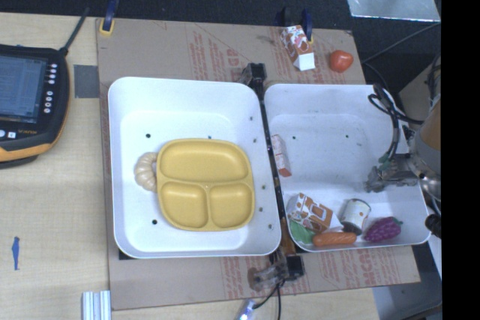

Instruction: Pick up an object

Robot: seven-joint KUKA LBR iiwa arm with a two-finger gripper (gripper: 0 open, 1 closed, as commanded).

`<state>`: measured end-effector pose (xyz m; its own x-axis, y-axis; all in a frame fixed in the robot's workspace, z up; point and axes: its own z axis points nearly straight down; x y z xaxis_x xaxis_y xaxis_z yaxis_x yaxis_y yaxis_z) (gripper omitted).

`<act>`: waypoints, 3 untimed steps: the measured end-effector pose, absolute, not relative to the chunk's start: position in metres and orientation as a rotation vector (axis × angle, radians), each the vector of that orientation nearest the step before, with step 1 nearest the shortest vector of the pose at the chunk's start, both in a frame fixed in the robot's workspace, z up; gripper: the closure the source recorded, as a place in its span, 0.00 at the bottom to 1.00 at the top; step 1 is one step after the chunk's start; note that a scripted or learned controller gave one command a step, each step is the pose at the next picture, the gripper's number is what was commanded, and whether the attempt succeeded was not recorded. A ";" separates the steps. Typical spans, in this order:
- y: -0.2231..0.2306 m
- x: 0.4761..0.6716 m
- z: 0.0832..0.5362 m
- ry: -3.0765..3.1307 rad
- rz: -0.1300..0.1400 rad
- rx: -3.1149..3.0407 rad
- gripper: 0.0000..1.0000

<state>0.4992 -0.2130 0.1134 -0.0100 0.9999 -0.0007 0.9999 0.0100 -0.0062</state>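
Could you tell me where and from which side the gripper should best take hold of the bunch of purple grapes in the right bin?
Probably straight from above, pinching across the middle of the purple grapes: they lie flat by the right bin's near wall, with a can close alongside.

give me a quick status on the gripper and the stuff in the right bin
Gripper low at right bin's right edge, holding nothing visible. Purple toy grapes, orange toy carrot nearest, untouched. Path clear.

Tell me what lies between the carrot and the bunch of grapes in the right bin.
In the camera view, a small tin can sits just above the gap between carrot and grapes.
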 end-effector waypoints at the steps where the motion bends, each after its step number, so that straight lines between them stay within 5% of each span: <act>1: -0.214 0.499 0.123 -2.234 0.011 -2.204 1.00; 2: -0.214 0.500 0.134 -2.238 0.013 -2.200 1.00; 3: -0.159 0.611 0.199 -2.226 0.000 -2.215 1.00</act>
<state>0.6108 -0.1588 0.1990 -0.0050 1.0000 0.0008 1.0000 0.0050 -0.0006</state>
